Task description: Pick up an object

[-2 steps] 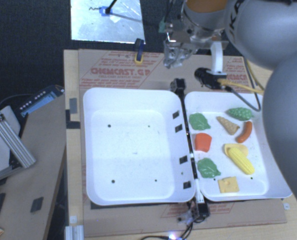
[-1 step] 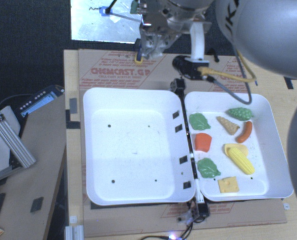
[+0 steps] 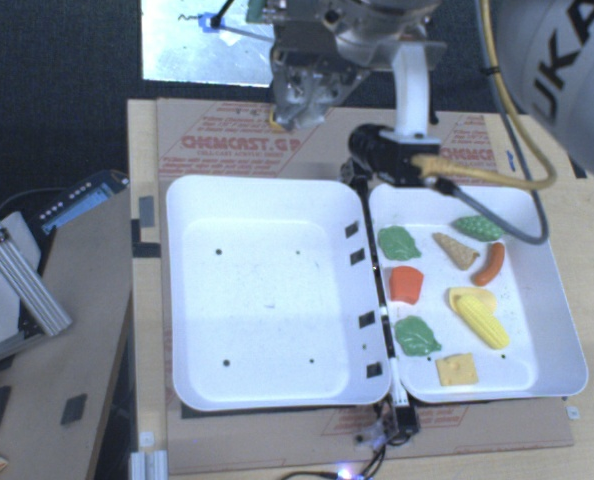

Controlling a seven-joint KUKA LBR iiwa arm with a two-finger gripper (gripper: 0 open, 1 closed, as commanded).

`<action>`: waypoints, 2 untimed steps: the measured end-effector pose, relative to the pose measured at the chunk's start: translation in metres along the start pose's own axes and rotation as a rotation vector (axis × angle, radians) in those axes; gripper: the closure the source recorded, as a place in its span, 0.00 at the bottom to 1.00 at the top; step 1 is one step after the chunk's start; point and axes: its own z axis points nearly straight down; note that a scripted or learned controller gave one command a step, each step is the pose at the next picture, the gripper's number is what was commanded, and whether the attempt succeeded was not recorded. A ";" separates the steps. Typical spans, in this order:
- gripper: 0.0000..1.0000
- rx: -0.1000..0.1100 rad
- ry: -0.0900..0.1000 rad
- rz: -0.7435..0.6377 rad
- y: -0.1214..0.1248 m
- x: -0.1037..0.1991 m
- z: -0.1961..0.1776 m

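The right bin (image 3: 552,353) holds several toy foods. Among them are two green leafy pieces (image 3: 398,240) (image 3: 415,336), a red-orange pepper (image 3: 406,284), a yellow corn cob (image 3: 480,315), a sausage (image 3: 490,263), a tan wedge (image 3: 457,250), a green pod (image 3: 477,228) and a yellow square (image 3: 457,369). My gripper (image 3: 299,103) hangs high over the cardboard behind the left bin (image 3: 267,298), far from the foods. Nothing shows hanging under it.
Both bins rest on a printed cardboard sheet (image 3: 227,143). A blue-edged device (image 3: 82,198) and a metal rail (image 3: 22,273) lie off the bench to the left. A pale sheet (image 3: 202,28) lies at the back.
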 end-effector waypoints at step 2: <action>1.00 0.001 -0.006 0.013 0.000 -0.004 0.005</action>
